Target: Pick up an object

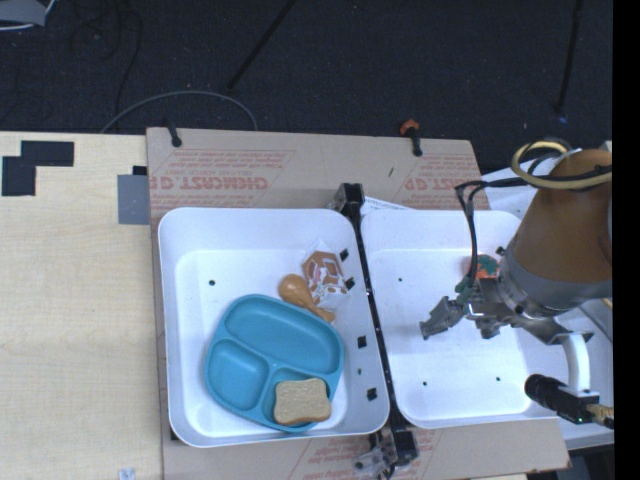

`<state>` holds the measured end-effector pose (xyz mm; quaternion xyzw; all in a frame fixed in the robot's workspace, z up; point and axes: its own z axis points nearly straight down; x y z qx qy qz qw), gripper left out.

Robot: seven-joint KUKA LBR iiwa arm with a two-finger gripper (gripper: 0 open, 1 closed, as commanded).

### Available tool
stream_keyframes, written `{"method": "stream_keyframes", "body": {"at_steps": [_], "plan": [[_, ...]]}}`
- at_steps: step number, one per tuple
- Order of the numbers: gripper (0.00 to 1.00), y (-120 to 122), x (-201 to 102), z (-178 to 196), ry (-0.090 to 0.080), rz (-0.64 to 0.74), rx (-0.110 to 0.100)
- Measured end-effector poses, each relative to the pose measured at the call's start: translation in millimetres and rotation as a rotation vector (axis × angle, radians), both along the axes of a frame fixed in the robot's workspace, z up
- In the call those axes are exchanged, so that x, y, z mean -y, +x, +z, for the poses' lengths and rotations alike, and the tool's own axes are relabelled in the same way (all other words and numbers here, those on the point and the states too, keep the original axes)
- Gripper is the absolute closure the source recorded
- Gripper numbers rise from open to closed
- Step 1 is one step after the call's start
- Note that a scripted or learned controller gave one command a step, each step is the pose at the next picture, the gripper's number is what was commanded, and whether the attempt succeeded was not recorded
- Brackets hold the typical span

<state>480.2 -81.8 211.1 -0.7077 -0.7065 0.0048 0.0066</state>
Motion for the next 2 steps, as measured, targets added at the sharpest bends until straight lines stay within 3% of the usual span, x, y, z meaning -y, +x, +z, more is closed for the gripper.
{"method": "stream_keyframes", "body": {"at_steps": [1, 2], "plan": [[0.00, 2.4, 0.3, 4.9, -0.001, 0.001, 0.011], [0.00, 4.9, 2.5, -58.2, 0.000, 0.002, 0.006]]}}
